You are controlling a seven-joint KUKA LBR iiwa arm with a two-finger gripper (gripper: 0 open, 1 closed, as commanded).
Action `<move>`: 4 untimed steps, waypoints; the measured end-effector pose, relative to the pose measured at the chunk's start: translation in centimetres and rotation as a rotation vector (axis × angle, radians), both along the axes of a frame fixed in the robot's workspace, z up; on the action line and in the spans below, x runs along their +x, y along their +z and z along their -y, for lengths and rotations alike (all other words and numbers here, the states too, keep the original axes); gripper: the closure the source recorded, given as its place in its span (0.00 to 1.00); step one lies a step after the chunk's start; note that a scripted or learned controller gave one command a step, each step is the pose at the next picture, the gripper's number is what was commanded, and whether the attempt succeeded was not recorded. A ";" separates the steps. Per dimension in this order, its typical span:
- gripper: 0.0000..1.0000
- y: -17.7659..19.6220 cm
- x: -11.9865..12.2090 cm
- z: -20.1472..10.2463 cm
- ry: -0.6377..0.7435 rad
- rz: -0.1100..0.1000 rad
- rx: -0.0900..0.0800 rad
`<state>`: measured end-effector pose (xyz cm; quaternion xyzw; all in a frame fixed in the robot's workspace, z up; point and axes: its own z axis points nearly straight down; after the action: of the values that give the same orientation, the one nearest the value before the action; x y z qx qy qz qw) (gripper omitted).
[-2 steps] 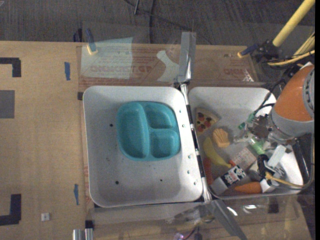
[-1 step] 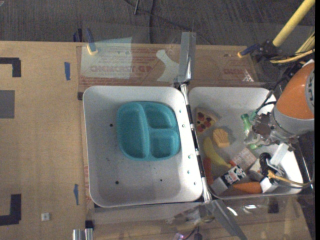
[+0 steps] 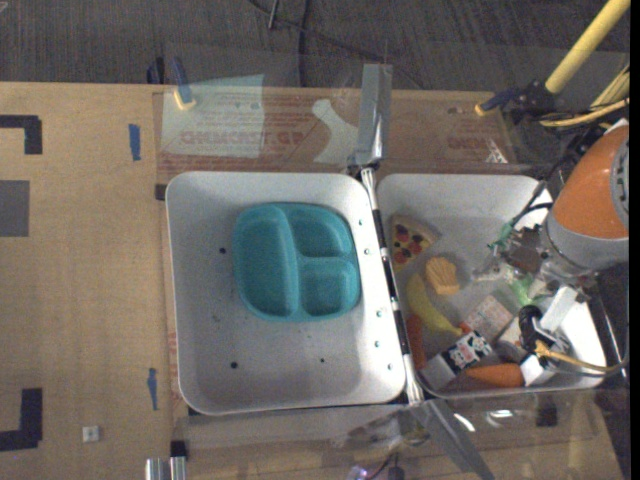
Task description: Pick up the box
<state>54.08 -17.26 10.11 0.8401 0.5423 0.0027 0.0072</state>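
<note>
Right bin (image 3: 480, 190), crowded. Box (image 3: 488, 315) lying flat among toy food, pale w/ pinkish print, roughly mid-bin, tilted diagonal. Rel. to box: banana (image 3: 430, 311) just left, touching or nearly; small yellowish food piece (image 3: 443, 274) up-left; pizza slice (image 3: 411, 240) further up-left; cow-print carton (image 3: 462, 351) just below; carrot (image 3: 492, 375) below that, near bin's front wall. Arm wrist & pincer (image 3: 520, 260) just up-right of box, low in bin, over clutter; finger spread not readable from this angle — cannot tell if open or closed, nothing visibly gripped. Teal divided plate (image 3: 297, 259) well left of box, in left bin (image 3: 190, 298), not relevant. Handling guess: cardboard, light, stiff-ish but crushable under hard squeeze; smooth faces, prob. slippery. Best hold likely across the two short-span edges, fingers down the sides, not on the flat top. Risk: banana & carton crowding the sides, little room for fingers; may nudge neighbours first.
</note>
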 end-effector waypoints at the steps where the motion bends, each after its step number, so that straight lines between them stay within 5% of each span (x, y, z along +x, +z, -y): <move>1: 0.00 -1.0 -5.7 -2.1 -0.222 0.006 0.006; 2: 0.00 -1.1 2.3 0.8 -0.342 0.000 0.008; 3: 0.00 -1.0 -4.6 -2.6 -0.564 0.004 0.012; 4: 0.00 -0.8 -5.0 -2.2 -0.906 0.025 0.021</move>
<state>49.08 -15.05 9.30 0.9927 0.1195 0.0151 0.0057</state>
